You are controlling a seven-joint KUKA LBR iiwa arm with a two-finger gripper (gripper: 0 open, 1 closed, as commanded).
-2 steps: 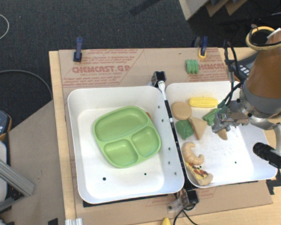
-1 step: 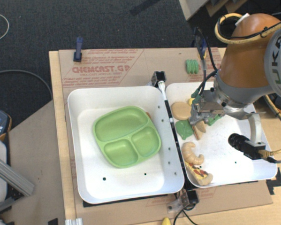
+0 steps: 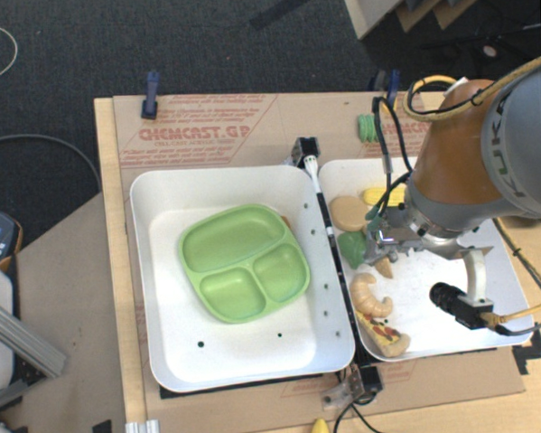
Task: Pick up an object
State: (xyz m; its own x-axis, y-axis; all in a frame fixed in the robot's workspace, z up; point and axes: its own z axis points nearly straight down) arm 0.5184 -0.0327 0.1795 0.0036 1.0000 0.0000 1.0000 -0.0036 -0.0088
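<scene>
Over the right bin (image 3: 494, 335), the arm (image 3: 471, 169) is reaching in from three o'clock, its gripper (image 3: 381, 246) hanging among toy foods: tan bun (image 3: 347, 212) at eleven o'clock, green piece (image 3: 352, 247) at nine, croissant (image 3: 370, 296) at six. Grip state: cannot tell. Left bin (image 3: 169, 352) is carrying a green divided plate (image 3: 244, 262).

Two bins are sitting side by side on a bench (image 3: 202, 124). A divided tray (image 3: 244, 262) is lying in the middle of the left bin (image 3: 157, 289). The right bin (image 3: 439, 333) is holding several small food items crowded along its left wall: a round bun (image 3: 348, 212) is lying toward the back, a leafy piece (image 3: 353, 247) is resting just in front of it, and a croissant (image 3: 367, 296) is lying nearer the front. The arm (image 3: 484, 155) is reaching in from the right over the right bin's back half, with the gripper (image 3: 380, 237) hanging just beside the leafy piece.
</scene>
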